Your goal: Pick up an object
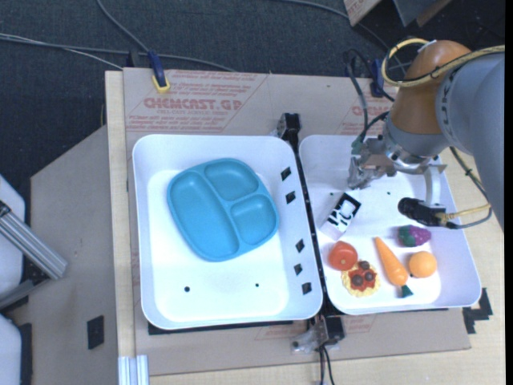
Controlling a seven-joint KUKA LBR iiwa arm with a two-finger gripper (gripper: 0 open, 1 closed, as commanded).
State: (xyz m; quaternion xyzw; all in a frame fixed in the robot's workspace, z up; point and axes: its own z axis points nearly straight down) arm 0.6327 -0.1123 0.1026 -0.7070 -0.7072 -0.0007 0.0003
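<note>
My gripper [362,171] hangs over the upper middle of the right bin [457,295], below the grey arm with its orange band. Nothing shows in its grasp. A small white and black card [343,211] lies just below and to the left of it. Along the bin's front lie toy foods: a red tomato [343,255], a small pizza slice [361,279], an orange carrot [390,261], an orange fruit [422,264] and purple grapes [414,235]. All of them sit apart from the gripper.
The left bin [152,215] holds a blue divided plate [223,207] in its upper half. A black-marked divider [298,215] separates the two bins. Cables run across the dark floor behind the bench.
</note>
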